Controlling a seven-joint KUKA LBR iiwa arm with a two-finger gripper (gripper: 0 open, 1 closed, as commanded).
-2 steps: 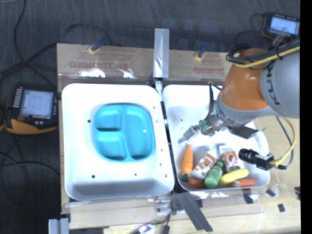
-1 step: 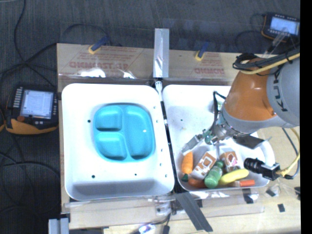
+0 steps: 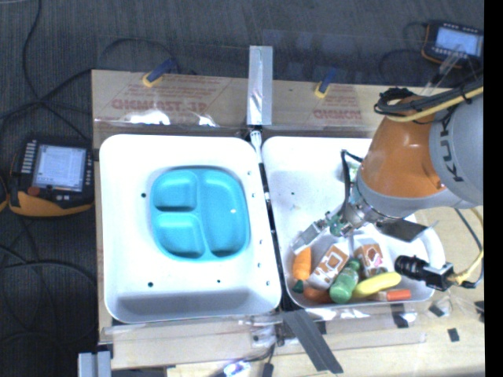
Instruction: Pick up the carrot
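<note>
We see the carrot (image 3: 301, 263) upright-ish along the right bin's (image 3: 314, 159) left wall, near its front-left corner. The gripper (image 3: 339, 225) hangs just beyond it, toward the back right; whether it's apart or together, we cannot tell.

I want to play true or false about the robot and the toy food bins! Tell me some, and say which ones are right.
1. The blue tray sits in the left bin. True.
2. The carrot lies in the left bin. False: it lies in the right bin, near that bin's left wall.
3. The green bottle lies beside the yellow banana. True.
4. The gripper is over the blue tray. False: it is over the right bin, above the pile of food.
5. The carrot is purple. False: it is orange.
</note>
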